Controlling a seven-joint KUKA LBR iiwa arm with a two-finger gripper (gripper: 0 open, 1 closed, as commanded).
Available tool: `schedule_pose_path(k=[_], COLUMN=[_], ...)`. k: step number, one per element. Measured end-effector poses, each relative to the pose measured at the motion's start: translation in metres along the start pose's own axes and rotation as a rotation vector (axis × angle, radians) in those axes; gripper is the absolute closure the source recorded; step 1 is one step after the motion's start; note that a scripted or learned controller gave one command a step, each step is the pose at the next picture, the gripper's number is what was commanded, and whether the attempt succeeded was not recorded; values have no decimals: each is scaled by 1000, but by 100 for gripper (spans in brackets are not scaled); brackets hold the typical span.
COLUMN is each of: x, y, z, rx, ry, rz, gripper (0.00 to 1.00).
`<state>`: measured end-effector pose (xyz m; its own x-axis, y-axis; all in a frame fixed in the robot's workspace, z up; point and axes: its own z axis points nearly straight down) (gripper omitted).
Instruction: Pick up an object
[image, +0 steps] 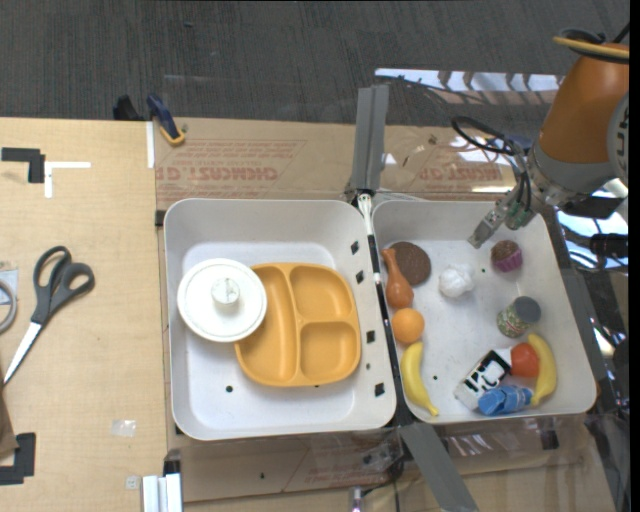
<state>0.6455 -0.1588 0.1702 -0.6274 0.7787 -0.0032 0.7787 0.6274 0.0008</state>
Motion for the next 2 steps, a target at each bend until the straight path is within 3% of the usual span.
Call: schedule_pose_path(k=[1,2], x=[44,84], y=[32,64], z=[74,-61], rx=[-3,0], ry=[-1,0], rz=[172,104], gripper=[100,100])
